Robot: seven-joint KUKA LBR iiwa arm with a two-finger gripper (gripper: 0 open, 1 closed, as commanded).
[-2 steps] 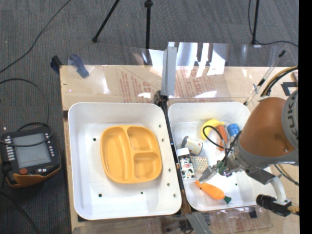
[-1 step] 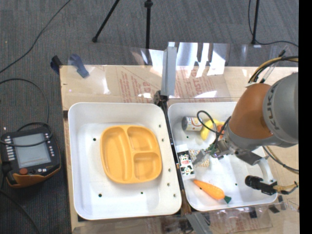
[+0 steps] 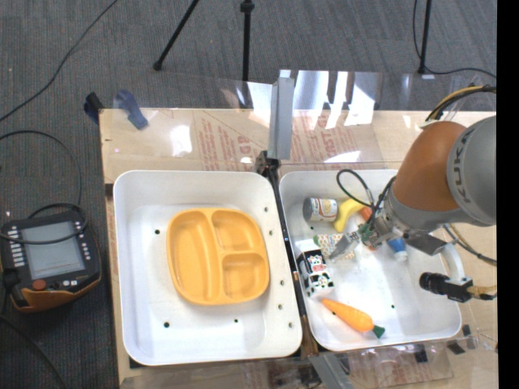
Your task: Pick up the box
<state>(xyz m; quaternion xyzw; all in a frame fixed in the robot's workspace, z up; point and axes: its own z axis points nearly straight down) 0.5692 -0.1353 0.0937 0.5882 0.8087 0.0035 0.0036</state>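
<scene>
While the box waits unlifted, the toy carrot (image 3: 349, 315) lies nearest, along the right bin's (image 3: 438, 331) front edge. Box (image 3: 315, 271) just behind it, against the left wall: small, white carton, black cow-like patches, dark top, lying tilted. Gripper (image 3: 344, 245) hangs just beyond it, apparently lined up for a grasp; whether it is released or clenched, cannot tell. Can (image 3: 320, 209) and banana (image 3: 349, 214) crowd the far edge. Yellow divided plate (image 3: 217, 254) sits mid left bin (image 3: 138, 331).

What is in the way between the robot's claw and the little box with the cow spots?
Nothing visible blocks it. The gripper hangs in the right bin, just up and to the right of the box, with only bare white floor between them. The can, banana and carrot lie off to the sides.
</scene>
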